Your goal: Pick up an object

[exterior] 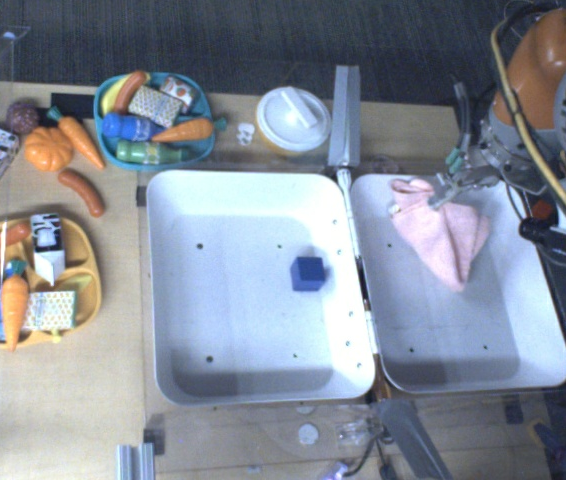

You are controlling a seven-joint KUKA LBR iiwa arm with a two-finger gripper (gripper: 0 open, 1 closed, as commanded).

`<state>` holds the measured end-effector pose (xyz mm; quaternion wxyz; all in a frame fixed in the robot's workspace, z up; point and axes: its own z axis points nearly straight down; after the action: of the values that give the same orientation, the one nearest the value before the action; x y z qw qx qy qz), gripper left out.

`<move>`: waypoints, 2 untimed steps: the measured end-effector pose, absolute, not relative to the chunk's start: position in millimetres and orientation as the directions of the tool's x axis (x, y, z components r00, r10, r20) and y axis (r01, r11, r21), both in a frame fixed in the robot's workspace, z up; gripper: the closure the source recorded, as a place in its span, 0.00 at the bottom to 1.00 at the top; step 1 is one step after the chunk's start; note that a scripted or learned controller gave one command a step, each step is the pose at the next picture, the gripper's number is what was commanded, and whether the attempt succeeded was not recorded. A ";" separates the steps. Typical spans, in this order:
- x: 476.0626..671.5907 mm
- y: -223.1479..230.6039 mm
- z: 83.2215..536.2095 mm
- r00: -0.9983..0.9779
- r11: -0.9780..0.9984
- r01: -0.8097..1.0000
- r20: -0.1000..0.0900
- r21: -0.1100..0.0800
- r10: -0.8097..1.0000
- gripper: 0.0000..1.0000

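In the camera view you see the hand (450,186) over the upper part of the right bin (523,368), its fingers closed on the top edge of a pink cloth (448,236), which hangs down inside this bin. In the left bin (213,368) a blue cube (308,273) lies alone, well apart from the hand.

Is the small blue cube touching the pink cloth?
Apart. The camera view shows the small blue cube in the left white bin and the pink cloth in the right bin, with both rims between them.
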<state>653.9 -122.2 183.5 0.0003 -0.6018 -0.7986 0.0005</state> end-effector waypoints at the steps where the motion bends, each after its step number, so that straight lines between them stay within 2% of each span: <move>1: 665.0 -126.5 180.8 -0.303 0.303 0.953 -0.001 0.001 0.953 1.00; 2: 669.1 -55.5 216.0 -0.591 0.591 0.807 -0.001 0.003 0.807 1.00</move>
<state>669.1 -55.5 216.0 -0.0013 -0.4522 -0.8919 -0.0009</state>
